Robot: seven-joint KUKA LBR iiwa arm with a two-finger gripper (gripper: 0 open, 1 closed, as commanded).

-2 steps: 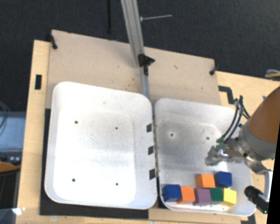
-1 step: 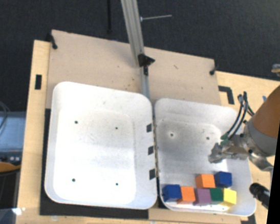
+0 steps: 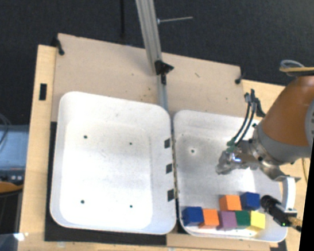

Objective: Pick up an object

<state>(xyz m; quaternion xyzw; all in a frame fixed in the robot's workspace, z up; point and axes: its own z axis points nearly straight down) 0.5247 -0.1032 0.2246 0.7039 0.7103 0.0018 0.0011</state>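
Along right bin near edge, coloured blocks, gripper state unclear

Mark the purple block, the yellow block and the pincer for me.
purple block [image 3: 228,219]: camera view, middle of its top face.
yellow block [image 3: 258,220]: camera view, middle of its top face.
pincer [image 3: 224,163]: camera view, at its metal tip above the right bin.
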